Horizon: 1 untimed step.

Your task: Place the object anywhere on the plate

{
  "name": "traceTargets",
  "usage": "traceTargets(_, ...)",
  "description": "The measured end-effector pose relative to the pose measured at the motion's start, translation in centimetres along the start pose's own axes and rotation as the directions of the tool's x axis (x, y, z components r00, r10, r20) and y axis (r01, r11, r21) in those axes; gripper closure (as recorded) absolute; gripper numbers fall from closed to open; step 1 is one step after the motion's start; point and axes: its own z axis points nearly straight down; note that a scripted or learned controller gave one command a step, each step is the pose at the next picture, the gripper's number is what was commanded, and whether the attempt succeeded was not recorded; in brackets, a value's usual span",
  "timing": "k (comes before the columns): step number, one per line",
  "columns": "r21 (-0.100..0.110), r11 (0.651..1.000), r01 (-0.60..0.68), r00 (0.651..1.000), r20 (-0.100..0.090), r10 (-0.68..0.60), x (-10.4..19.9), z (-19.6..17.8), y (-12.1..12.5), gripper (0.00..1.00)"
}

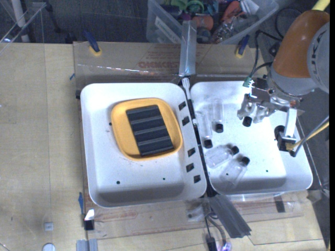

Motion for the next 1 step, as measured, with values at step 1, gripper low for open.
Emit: traceTargets(1, 0.0, 1.0, 0.0, 1.0, 0.0, 0.0, 0.0, -0.02, 0.01, 0.0)
